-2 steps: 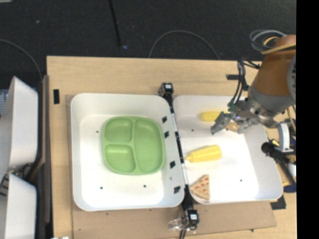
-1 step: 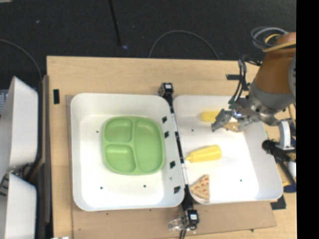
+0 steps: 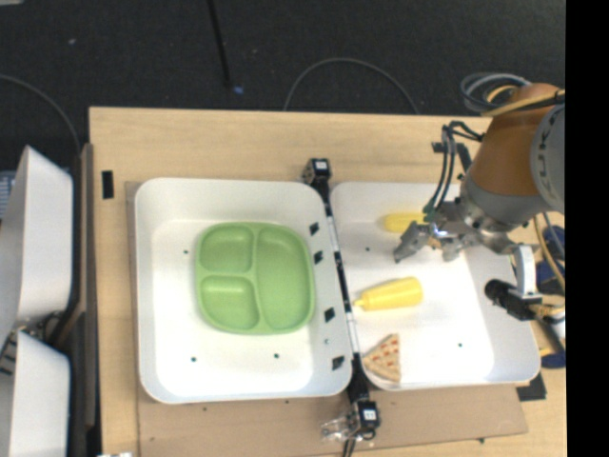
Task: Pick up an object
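My gripper point(image 3: 428, 247) hangs over the upper middle of the right bin point(image 3: 495, 350), its two dark fingers spread open with nothing between them. A small yellow piece point(image 3: 400, 222) lies just up and left of the fingers, partly covered by the wrist. Below the gripper a longer yellow cylinder point(image 3: 388, 295) lies on its side. A pizza-slice toy point(image 3: 385, 358) rests near the bin's front left corner.
The left bin point(image 3: 162, 350) bears a green divided plate point(image 3: 255, 276). A black divider with clips point(image 3: 335, 274) runs between the bins. Cables and a black fitting point(image 3: 509, 298) crowd the right bin's right edge.
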Controlling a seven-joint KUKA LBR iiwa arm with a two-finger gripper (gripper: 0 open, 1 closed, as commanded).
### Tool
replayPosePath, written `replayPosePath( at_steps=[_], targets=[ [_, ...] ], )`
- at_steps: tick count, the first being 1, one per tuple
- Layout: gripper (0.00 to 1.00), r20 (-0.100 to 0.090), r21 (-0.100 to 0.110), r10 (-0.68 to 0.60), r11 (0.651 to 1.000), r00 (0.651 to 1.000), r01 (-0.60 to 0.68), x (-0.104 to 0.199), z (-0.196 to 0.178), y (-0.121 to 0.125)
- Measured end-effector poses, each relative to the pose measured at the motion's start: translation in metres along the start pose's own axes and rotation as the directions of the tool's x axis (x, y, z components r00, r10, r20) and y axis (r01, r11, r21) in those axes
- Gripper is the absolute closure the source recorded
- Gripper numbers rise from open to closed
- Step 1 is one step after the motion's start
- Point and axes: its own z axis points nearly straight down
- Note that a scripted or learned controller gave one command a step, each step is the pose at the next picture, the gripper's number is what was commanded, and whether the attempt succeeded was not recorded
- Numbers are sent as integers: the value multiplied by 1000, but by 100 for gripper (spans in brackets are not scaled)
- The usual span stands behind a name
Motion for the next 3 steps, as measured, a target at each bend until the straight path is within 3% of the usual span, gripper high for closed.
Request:
replayPosePath(
  at_steps=[1, 2, 3],
  targets=[
    [0, -1, 2, 2, 1000, 1000, -2, 8, 58, -1],
    [0, 0, -1, 4, 1000, 1000, -4, 7, 70, -1],
    [100, -1, -5, 9, 1000, 1000, -9, 6, 58, 0]
  ],
)
